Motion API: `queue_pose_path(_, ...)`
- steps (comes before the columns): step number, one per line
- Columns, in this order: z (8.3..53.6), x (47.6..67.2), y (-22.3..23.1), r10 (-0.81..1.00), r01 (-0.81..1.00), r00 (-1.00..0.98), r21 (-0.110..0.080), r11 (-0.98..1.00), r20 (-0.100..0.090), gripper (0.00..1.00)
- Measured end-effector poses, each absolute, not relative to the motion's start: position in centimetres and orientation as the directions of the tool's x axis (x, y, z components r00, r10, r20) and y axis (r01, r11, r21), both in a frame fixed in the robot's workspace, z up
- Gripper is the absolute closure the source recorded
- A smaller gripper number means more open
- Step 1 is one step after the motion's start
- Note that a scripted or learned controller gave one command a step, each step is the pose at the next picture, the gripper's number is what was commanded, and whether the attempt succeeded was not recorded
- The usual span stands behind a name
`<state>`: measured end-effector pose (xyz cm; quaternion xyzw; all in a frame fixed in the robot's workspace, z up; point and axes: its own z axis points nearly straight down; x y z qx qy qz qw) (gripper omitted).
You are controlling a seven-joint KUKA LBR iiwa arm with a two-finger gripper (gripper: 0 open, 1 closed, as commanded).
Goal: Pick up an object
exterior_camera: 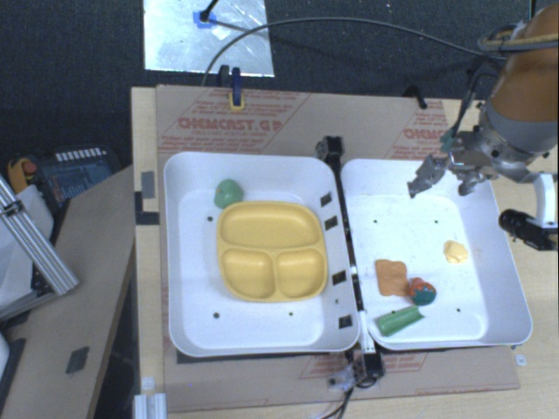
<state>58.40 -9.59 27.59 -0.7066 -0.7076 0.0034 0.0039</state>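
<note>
Risk of a bare close above all: jaws spread, pinching nothing, hanging at 12 o'clock over the right bin (410, 225), well apart from every candidate. Nearest pick is a small yellow piece (455, 251) at 3 o'clock on the bin floor, alone, with room on all sides. Looks low and rounded, so likely to squirt out of a grip centred badly or stopped too high.

Harder picks at 6 to 7 o'clock: flat orange piece (391, 277), red-and-teal piece (422, 291) just beside its corner, green piece (399, 320) close to the near rim. Danger there of catching two at once, or of nudging one into the other and closing on air. Orange piece probably too thin to catch without scraping the floor. Green piece near enough to the wall for a strike on the rim.

Across the divider, in the left bin (188, 260): yellow divided tray (271, 250) mid-floor, green lump (229, 192) at 11 o'clock, touching its edge. Long reach from here, and the tray probably wider than the jaws' spread except at a lip — prone to tipping or slipping.

Also worth watching: black cable (349, 24) beyond the bench (262, 116) at 12 o'clock, running toward the arm (524, 85) — clearance hard to judge.
</note>
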Motion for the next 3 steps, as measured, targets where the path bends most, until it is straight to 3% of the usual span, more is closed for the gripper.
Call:
queue_pose_path(1,28.2,58.6,-9.6,1.000,1.000,-0.003,0.001,0.003,-0.001,0.00)
queue_pose_path(3,17.6,60.1,-9.8,1.000,1.000,0.000,0.000,0.000,0.000,0.00)
